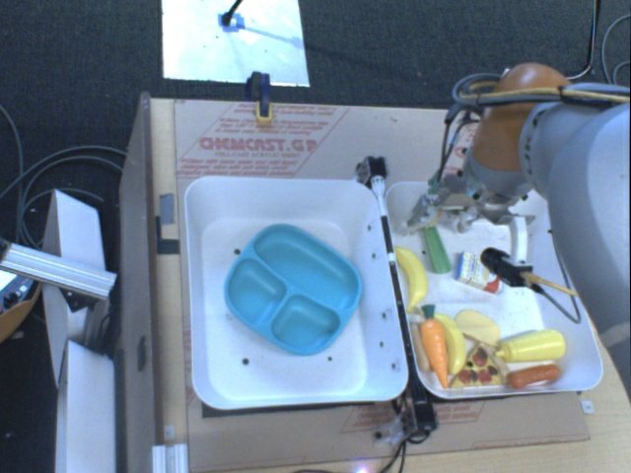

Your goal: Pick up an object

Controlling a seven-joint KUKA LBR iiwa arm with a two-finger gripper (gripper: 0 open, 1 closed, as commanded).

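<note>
Cardboard sheet [296, 136] with red print covers the bench. We count one grey arm [582, 166], cut off by the frame's right edge, which hides the far corner of the bin beneath it. There are two white bins, touching along their inner rims. The bin on the view's left [197, 294] holds one blue plate [293, 287] with three compartments, lying flat near the middle. The bin on the view's right [590, 363] holds nine small pieces by our count, and any object to pick sits here. One yellow cylinder [533, 345] lies near the front. One banana [415, 278] lies along the inner wall. One shorter yellow curved piece [453, 344] lies just beside one carrot [435, 350]. One green stick [436, 249] lies toward the far end. One reddish sausage [533, 373] lies against the front wall. One pizza slice [479, 360] has its edge tucked under the curved piece. One pale yellow round piece [477, 323] lies just behind the slice. One small box [475, 270] has print too fine to read. The gripper [449, 213] hangs over the far end of this bin and covers the green stick's far tip. We cannot tell whether it is released or clenched, and we see nothing in its grasp.
</note>
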